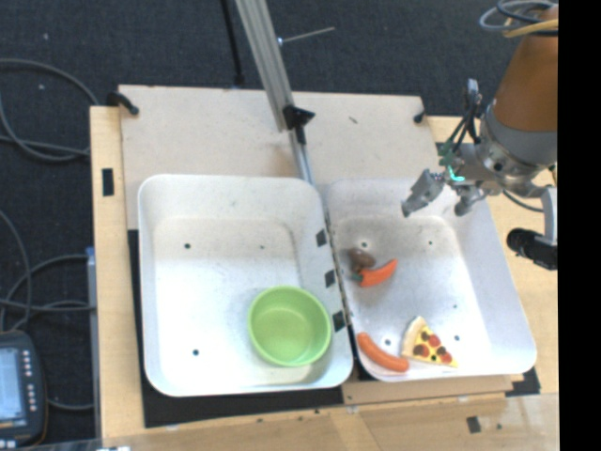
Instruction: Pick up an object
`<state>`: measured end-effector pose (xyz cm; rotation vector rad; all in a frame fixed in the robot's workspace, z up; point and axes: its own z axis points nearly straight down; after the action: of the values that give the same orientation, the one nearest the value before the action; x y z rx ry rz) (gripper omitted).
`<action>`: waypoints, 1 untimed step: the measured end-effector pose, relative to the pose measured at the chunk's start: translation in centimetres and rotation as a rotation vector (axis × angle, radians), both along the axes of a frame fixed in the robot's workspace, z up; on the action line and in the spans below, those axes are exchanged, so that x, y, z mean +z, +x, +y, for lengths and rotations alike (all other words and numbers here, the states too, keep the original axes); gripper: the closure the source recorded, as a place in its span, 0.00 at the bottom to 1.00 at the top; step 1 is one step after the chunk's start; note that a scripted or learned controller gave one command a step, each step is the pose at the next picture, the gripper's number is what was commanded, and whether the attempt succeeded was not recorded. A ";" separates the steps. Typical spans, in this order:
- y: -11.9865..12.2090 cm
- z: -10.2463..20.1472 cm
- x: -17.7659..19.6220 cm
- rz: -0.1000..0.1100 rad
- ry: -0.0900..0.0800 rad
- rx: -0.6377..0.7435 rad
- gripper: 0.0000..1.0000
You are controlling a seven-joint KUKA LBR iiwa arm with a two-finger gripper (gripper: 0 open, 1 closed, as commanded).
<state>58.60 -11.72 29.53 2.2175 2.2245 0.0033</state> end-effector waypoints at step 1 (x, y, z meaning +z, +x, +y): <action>0.7 -0.5 -5.9 0.006 -0.003 -0.005 0.00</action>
<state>59.31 -12.26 23.65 2.2240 2.2209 -0.0076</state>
